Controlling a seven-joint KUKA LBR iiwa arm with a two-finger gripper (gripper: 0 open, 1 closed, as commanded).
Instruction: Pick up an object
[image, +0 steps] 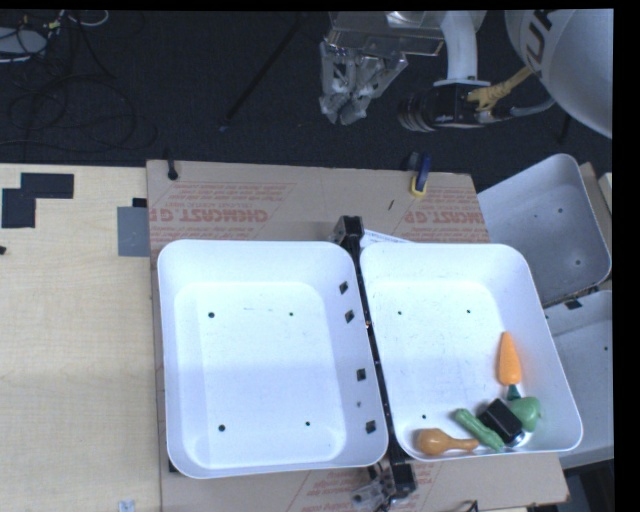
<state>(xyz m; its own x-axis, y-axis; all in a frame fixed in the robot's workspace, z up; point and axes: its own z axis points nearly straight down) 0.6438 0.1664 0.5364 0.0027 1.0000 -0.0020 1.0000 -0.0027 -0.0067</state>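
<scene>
arm (560, 60) cut off at top edge, green toy (480, 428) partly under black block (500, 421)

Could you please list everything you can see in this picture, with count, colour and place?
shallow white plastic bins: 2, white, side by side on the board; left bin, right bin
orange carrot-shaped toy: 1, orange, right bin, near its right wall
green rounded toy: 1, green, right bin, lower right corner
small black block: 1, black, right bin, lying on a long green piece
orange-yellow pear-shaped toy: 1, right bin, by the front wall
brown cardboard sheet: 1, under both bins
blue and yellow clip: 1, on the cardboard's far edge
tool: 1, grey metal, above the bench's far edge, away from both bins
</scene>
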